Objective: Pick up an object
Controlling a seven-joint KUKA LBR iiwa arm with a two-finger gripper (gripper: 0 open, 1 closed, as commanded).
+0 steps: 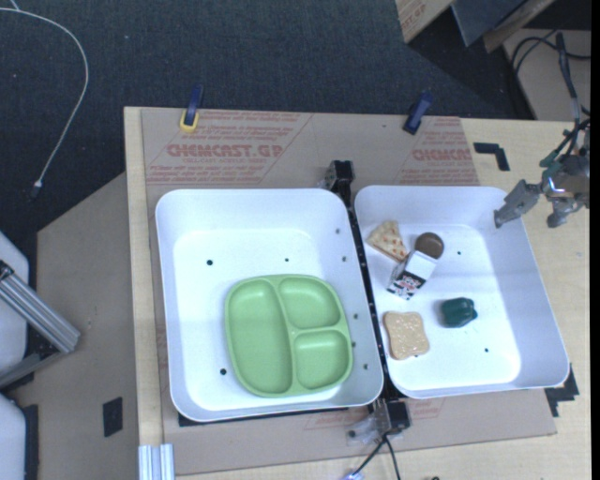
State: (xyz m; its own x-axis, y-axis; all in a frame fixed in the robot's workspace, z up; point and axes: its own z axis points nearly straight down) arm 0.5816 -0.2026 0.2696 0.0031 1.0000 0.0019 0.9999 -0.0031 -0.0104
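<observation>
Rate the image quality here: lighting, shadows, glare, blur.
Camera view: even, soft lighting; faint shadows under the green tray and the dark green object; the white bins are bright but keep detail; the gripper at the right edge looks slightly blurred; the small carton's print is unreadable.

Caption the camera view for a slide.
Hand hovers at the right bin's far corner; green tray sits in the left bin.

Looked like robotics lab, not home. Surface [309,141] was brown sheet printed "CHEMCAST", held by blue clamps [417,112]. Two white bins [173,281] joined by black clips [339,172]. Dark carpet [234,47] below, loose white cable [66,56] trailing, aluminium framing [33,305] at left, cardboard boxes [427,14] stacked behind.
</observation>
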